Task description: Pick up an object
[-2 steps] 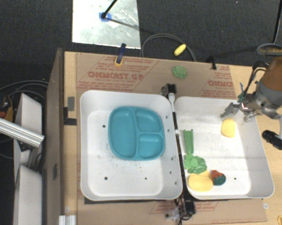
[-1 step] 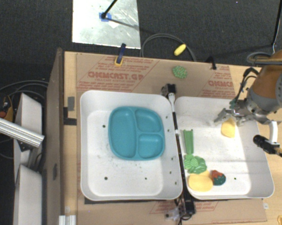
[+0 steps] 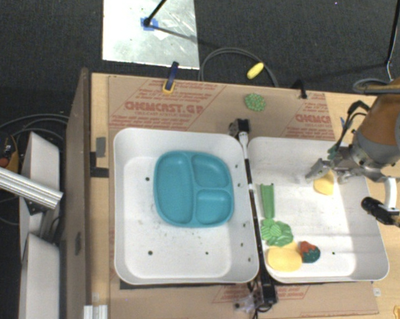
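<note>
In the left bin (image 3: 128, 205) you see a blue plate (image 3: 193, 189) with three compartments, lying flat near the middle of the bin floor. Nothing lies on the plate.

Behind the bins, on the brown cardboard sheet (image 3: 189, 105), you find a small green round object (image 3: 255, 102) a little to the right of the middle, and at the far edge a yellow and blue clip (image 3: 170, 81). Beyond the cardboard, on the dark floor, a yellow piece (image 3: 255, 71) sits at the end of a cable.

The right bin (image 3: 364, 262) holds the objects to pick. Along its left wall stands a narrow green strip (image 3: 268, 199), and just near of it lies a leafy green piece (image 3: 276, 231). Touching that one on the near side is a yellow oval piece (image 3: 284, 260), and just beside it, to the right, a small red and dark teal object (image 3: 308, 251).

Further to the right and far in the same bin, you see a pale yellow object (image 3: 324, 185). The gripper (image 3: 334, 169) is directly over it, low in the bin, and the grey arm (image 3: 387, 124) with the orange band comes in from the right. The metal fingers are spread to both sides above the yellow object. You cannot tell if they touch it; it is not clearly between them.
</note>
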Tool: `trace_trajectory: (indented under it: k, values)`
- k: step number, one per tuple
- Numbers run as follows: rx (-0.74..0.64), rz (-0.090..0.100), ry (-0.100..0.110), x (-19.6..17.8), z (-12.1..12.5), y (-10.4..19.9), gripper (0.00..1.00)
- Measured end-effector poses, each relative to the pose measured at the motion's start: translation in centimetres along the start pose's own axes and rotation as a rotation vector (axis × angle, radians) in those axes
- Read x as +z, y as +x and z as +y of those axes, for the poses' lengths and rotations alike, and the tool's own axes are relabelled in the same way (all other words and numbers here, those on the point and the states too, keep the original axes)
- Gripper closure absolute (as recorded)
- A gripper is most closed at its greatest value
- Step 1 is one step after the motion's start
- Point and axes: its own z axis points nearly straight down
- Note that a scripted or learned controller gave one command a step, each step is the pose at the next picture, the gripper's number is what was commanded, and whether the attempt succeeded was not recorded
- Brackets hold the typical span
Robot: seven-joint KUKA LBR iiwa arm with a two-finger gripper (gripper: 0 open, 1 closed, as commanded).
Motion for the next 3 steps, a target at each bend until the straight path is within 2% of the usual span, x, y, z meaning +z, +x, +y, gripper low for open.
trace_trajectory:
  k: [1, 2, 3]
  values:
    - [0.000, 0.000, -0.001, 1.6, -0.4, 0.0, 0.00]
    - [-0.005, -0.005, -0.020, -13.0, 2.8, -0.1, 0.00]
    - [-0.004, 0.002, 0.004, -2.1, 4.1, 0.1, 0.00]
